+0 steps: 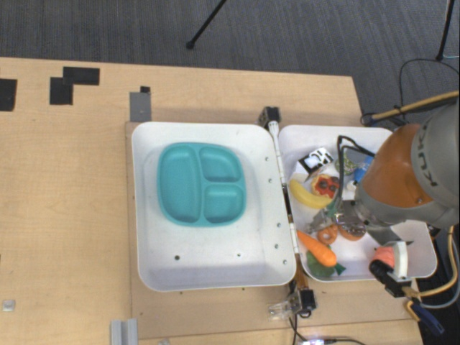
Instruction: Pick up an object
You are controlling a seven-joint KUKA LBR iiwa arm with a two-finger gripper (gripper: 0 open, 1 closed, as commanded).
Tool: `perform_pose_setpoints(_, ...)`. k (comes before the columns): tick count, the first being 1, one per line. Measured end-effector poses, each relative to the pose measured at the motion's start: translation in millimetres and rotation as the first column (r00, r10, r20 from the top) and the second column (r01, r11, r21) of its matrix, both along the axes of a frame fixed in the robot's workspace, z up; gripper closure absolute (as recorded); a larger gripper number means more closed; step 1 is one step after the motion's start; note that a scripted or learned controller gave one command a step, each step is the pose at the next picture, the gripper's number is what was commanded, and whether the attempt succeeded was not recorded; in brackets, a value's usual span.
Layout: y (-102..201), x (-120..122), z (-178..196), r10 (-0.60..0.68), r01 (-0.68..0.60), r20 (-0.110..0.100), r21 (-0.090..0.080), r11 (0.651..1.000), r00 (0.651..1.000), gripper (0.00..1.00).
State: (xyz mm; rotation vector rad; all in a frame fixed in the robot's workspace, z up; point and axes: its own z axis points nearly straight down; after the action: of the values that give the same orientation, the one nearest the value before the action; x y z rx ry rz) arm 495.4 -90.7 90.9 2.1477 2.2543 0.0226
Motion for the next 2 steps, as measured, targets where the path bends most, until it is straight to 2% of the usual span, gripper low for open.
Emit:
perform_pose_setpoints(1,1.6,-2.2,-0.3,0.214,-0.214,-0.008,-0.008,0.977,0.977,0.0)
perform_pose_setpoints(2,-8.3,14.5,-0.5,0.34,-0.34,-0.017,-0.002,0.94,0.94,0.0)
